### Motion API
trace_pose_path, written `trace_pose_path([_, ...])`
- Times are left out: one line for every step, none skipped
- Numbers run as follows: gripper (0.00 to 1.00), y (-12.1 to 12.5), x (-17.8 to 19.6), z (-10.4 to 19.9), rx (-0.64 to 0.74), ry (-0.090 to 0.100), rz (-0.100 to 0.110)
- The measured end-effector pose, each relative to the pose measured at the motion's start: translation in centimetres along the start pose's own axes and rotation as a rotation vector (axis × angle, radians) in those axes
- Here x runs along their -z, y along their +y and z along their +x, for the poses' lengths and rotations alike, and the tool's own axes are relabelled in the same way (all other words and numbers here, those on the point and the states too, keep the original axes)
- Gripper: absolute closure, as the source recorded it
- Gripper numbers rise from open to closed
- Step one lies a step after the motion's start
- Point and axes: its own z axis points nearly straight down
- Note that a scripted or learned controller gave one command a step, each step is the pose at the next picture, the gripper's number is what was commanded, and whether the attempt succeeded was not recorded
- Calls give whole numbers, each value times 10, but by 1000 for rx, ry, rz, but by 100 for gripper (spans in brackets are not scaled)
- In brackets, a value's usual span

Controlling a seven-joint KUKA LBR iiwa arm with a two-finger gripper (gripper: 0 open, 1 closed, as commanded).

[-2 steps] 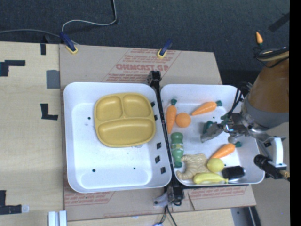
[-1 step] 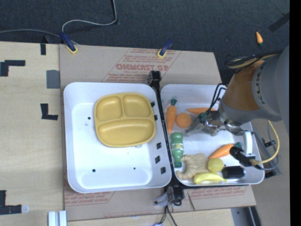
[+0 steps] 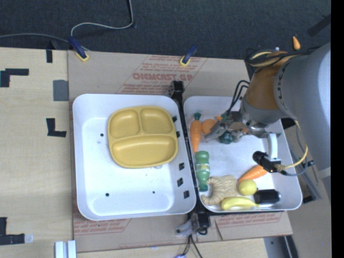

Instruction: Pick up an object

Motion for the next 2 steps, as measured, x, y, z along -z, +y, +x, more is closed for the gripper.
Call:
trace_pose_path([100,0,10,-1,-1,-1,1])
trace_pose_path([100,-42,133,71,1,2,4])
